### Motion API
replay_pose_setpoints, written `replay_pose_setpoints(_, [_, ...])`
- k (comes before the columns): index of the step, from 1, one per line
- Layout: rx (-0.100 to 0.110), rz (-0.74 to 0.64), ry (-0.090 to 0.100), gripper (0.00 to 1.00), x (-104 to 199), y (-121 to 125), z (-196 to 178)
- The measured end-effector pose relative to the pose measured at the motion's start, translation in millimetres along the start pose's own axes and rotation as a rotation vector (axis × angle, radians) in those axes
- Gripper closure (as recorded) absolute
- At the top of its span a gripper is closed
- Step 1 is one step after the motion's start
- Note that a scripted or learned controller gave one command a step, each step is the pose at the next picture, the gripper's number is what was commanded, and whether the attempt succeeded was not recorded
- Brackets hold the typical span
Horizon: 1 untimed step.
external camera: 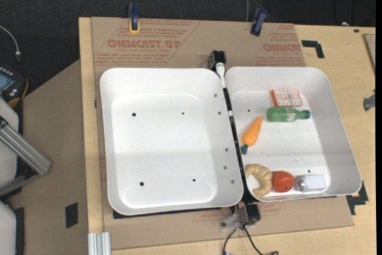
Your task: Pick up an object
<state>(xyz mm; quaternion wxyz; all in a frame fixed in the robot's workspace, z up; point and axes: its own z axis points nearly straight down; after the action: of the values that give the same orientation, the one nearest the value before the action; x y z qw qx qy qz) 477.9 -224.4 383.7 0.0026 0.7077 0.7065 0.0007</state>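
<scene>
Seeing right bin (334, 128) with carrot (252, 132) near left edge, green bottle (287, 115) toward far edge; we see no arm over bench.

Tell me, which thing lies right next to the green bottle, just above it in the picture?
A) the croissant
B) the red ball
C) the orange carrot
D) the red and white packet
D: the red and white packet lies just behind the green bottle in the right bin, while the carrot, croissant and red ball all lie nearer the front.
</scene>
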Motion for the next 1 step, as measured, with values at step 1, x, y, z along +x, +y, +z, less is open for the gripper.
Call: replay_pose_setpoints(1, [-0.003,-0.003,-0.002,0.00,-0.1,2.2,-39.5])
